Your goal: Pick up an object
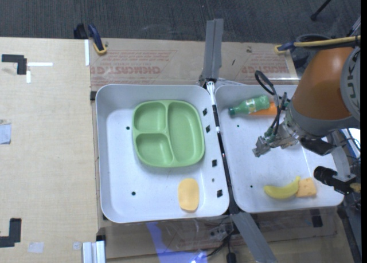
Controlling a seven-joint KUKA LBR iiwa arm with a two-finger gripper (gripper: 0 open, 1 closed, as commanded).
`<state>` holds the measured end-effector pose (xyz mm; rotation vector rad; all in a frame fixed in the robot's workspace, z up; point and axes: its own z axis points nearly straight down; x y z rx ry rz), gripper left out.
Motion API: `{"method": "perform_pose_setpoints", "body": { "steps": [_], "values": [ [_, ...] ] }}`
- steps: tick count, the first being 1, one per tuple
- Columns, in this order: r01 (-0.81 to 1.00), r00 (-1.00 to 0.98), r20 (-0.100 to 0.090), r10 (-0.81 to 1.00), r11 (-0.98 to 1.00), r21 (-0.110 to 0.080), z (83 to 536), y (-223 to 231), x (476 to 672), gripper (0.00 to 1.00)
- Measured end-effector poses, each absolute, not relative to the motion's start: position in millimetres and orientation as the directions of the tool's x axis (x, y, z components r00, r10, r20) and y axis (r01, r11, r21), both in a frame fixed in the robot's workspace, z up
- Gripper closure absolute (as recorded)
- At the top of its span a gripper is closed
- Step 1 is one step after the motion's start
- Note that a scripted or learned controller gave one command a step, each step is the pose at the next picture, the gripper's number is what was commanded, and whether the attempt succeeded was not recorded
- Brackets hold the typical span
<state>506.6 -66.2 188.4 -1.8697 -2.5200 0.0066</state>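
— How far along are we with picking something up?

— By our reading, nothing is lifted yet. The gripper (265, 144) hangs over the middle of the right bin (243, 164), and every object lies on a bin floor. The green bottle (249, 106) rests beyond the gripper toward the bin's far wall, with an orange piece (268, 110) touching it. The banana (281, 190) lies nearer us than the gripper, touching a yellow block (308, 187).

— And the jaws?

— We cannot tell how wide they stand; the tip is too small and dark. We see nothing held there.

— The left bin (114, 141)?

— It holds a green divided plate (168, 133) and a yellow oval piece (188, 193), well apart from the gripper.
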Motion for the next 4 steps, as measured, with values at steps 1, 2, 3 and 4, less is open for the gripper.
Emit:
{"method": "perform_pose_setpoints", "body": {
  "steps": [1, 2, 3, 4],
  "values": [
    [0.957, -0.290, 0.001, 0.957, 0.290, -0.006, 188, -66, 506.6, 0.00],
    [0.936, -0.352, 0.002, 0.936, 0.352, -0.005, 149, -128, 477.3, 0.00],
    [0.916, -0.402, 0.001, 0.916, 0.402, -0.003, 89, -123, 547.0, 0.00],
    [0.762, -0.648, 0.005, 0.762, 0.648, -0.003, 89, -130, 476.9, 0.00]
  ]
}}
